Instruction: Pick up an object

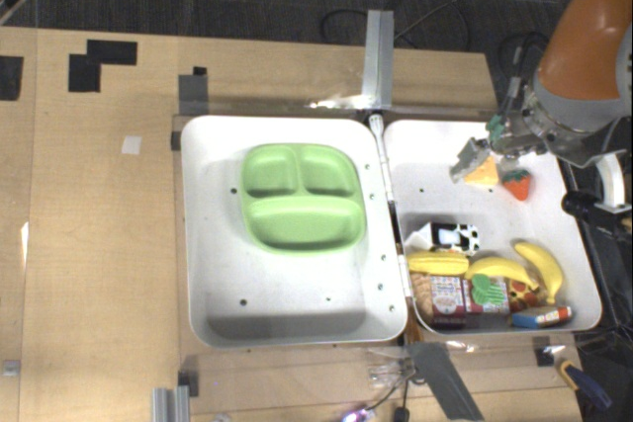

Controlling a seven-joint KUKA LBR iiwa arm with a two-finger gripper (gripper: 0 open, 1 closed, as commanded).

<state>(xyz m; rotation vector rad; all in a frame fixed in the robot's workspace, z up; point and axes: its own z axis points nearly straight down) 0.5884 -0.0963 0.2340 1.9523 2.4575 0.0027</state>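
So the arm [584,54] comes in from the right and its hand [492,149] sits over the upper part of the right bin [425,158]. Honestly I can't tell how the hand is set or whether it's got anything, it's just a grey blur from up here. Right under and beside it there's a yellow wedge-shaped piece [484,175], and touching that on the right, a little red strawberry-looking toy [517,184].

The rest of the stuff is piled along the bottom of that same bin: a small black and white item [456,236], a yellow corn-like piece [438,264] just below it, two bananas [519,270] next to that, a printed box [447,296] with a green bit [488,292] on it, and a marker-like thing [542,317] at the lower right corner.

The left bin [213,242] holds a green divided plate [302,196], three compartments, lying flat toward the upper middle. Both bins sit side by side on the wooden bench [89,232], touching along the middle rail.
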